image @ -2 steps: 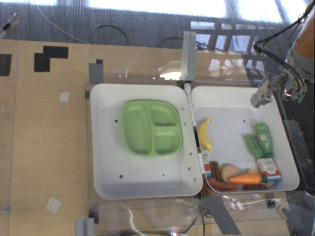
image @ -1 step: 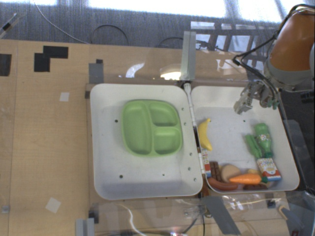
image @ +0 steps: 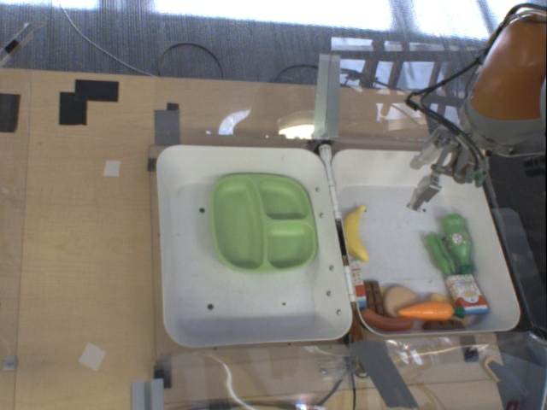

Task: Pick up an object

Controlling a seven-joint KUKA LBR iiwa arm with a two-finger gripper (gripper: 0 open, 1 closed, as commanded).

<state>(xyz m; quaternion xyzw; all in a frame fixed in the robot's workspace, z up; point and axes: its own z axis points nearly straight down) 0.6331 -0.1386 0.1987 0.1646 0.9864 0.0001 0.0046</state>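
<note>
In the right bin [image: 393, 203] lie a yellow banana [image: 355, 234], a green bottle [image: 456, 238], a small juice carton [image: 467, 294], an orange carrot [image: 426, 311], a tan roll [image: 398, 297] and a red sausage [image: 389, 321]. Above the bin's far right part hangs my gripper [image: 425, 179], open, with nothing between its fingers. It is up and to the left of the green bottle and well right of the banana. The arm's orange band [image: 510, 67] rises at the upper right.
A green divided plate [image: 263, 222] lies in the left bin [image: 184, 297]. A raised divider [image: 335, 220] separates the two bins. A grey post [image: 326, 96] stands behind them. The food is crowded along the right bin's near edge and right side.
</note>
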